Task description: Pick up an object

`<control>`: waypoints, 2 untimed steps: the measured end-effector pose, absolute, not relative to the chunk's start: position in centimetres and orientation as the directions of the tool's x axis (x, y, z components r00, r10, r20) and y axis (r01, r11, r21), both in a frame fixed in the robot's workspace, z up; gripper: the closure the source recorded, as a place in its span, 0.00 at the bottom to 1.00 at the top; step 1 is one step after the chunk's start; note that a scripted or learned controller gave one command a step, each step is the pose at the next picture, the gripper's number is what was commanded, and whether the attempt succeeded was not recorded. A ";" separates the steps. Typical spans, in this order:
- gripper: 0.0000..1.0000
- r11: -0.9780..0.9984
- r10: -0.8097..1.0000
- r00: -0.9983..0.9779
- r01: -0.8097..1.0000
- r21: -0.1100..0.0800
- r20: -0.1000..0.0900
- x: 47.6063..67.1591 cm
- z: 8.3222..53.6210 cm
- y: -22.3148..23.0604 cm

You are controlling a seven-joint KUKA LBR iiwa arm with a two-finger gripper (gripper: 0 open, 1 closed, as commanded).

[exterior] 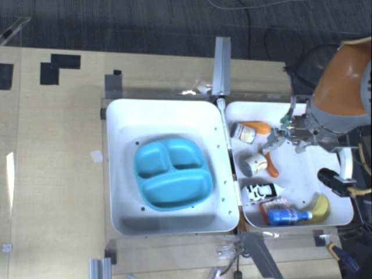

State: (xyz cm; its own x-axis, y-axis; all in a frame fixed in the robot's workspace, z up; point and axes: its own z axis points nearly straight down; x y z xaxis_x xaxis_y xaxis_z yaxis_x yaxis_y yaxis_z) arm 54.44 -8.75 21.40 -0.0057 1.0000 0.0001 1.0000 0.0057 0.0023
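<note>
Grey arm's hand [278, 136] over right white bin [302, 182], grip state unclear, beside orange carrot-shaped toy [271, 165], blue divided plate [172, 173] in left bin [125, 173]

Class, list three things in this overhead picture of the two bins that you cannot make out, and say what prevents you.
1. Pincer, camera view: small and blurred, so its opening cannot be judged.
2. Small black-and-white box: print too small to read.
3. Blue plastic bottle: label too small to read; whether it touches the yellow banana-shaped toy is unclear.
</note>
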 end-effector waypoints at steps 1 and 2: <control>0.00 -0.015 1.000 0.015 1.000 0.015 -0.002 55.6 9.0 -10.5; 1.00 -0.012 1.000 0.012 1.000 0.021 0.001 55.8 10.2 -10.3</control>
